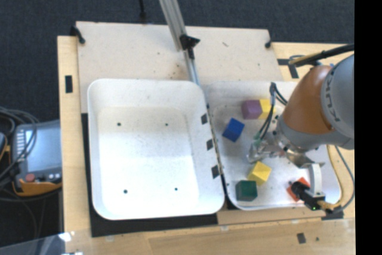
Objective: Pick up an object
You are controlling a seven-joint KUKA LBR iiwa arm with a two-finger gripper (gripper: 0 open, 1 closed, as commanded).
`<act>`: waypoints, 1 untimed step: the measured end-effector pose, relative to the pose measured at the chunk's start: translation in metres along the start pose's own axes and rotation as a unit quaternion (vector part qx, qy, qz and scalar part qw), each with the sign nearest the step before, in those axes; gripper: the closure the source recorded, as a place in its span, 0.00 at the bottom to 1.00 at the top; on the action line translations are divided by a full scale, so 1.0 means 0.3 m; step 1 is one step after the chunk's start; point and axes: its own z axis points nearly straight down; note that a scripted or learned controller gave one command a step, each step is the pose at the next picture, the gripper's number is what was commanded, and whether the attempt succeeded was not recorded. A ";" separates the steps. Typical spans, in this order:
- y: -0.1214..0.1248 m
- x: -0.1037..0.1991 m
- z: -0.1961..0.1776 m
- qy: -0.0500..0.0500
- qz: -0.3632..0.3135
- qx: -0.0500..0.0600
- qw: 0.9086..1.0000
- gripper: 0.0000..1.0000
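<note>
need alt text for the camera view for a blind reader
A grey and orange robot arm reaches over the right bin, its gripper just above a yellow block. Blue, purple and green blocks lie nearby.

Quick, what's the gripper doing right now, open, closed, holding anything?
Gripper: cannot be told; it sits in the right bin just above the yellow block.

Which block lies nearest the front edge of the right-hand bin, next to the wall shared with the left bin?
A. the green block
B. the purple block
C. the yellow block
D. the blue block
A: the green block sits lowest in the right-hand bin, close to the dividing wall, while the yellow block, blue block and purple block lie farther back.
</note>
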 end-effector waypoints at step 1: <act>0.014 0.006 -0.146 0.000 -0.006 0.000 1.000 1.00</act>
